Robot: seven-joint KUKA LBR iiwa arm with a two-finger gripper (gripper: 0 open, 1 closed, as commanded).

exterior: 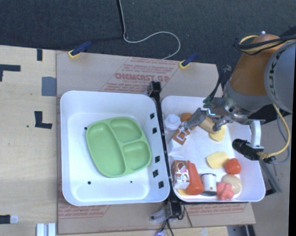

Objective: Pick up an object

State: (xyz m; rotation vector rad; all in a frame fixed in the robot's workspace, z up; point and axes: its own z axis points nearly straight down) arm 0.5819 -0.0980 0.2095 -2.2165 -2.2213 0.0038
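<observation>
Here the gripper (205,120) hovers over the right bin (256,192)
Its fingers spread open, gripping nothing, above toy food; the green tray (118,146) lies in the left bin (69,136)

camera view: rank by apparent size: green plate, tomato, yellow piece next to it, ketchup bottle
1. green plate, by far the largest.
2. ketchup bottle.
3. yellow piece and tomato: they look close in size, so I won't rank them.
</observation>
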